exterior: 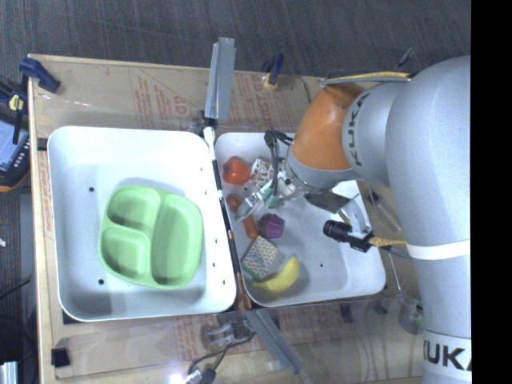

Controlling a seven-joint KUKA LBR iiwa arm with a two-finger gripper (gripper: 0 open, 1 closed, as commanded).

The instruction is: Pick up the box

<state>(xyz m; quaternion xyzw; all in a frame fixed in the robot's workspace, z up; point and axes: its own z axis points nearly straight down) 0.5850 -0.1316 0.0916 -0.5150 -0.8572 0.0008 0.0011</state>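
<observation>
My pincer (268,192) hangs low in the far-left part of the right shallow white bin (364,274), among the clutter there; whether it is wide or narrow I cannot tell. The small patterned cardboard box (260,257) lies nearer, well short of it, tilted against the yellow banana (282,277) by the bin's near-left wall; that leaning may make a clean grip awkward. A purple block (273,226) sits between us; the green divided plate (152,236) rests in the left bin.
</observation>
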